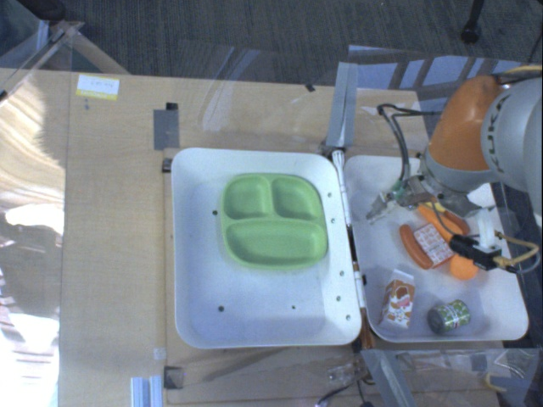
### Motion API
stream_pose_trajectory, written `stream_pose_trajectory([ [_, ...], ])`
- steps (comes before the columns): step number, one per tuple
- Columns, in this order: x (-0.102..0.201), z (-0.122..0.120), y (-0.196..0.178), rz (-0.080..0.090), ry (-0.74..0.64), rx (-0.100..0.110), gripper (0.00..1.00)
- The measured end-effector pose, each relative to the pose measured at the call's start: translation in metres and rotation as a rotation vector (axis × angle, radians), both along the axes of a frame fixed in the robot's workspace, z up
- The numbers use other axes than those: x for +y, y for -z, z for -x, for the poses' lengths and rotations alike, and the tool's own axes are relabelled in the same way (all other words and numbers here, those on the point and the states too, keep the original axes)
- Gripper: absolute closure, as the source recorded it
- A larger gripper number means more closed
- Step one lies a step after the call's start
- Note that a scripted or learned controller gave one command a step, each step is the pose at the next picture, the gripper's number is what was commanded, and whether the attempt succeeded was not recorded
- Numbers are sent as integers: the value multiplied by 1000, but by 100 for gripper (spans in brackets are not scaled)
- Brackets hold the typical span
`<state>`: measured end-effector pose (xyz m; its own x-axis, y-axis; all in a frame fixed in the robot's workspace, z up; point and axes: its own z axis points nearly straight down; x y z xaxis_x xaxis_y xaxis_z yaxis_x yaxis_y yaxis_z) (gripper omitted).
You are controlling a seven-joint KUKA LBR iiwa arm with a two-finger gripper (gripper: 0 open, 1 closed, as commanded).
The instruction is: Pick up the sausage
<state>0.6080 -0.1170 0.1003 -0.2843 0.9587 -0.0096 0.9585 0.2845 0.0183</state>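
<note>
Orange-red, the sausage point(422, 246) lies in the right bin point(501, 325), just below and right of your gripper point(399, 195); its long axis runs diagonally away from the fingers. Whether they're spread, you cannot tell.

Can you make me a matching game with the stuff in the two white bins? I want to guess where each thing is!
Things:
1. green plastic plate with three sections
2. small green round can
3. brown and white snack packet
4. reddish sausage with a white label

Places:
A. front right part of the right bin, beside the packet
B. middle of the left bin
C. middle of the right bin, just below the robot's wrist
D. front of the right bin, close to the divider between the bins

Pairs: 1-B, 2-A, 3-D, 4-C
</note>
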Motion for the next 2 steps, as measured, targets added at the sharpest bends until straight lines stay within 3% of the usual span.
stream_pose_trajectory([
  [1, -17, 41, 12, -1, -25, 8, 0],
  [2, -16, 38, 0, 2, -27, -2, 100],
])
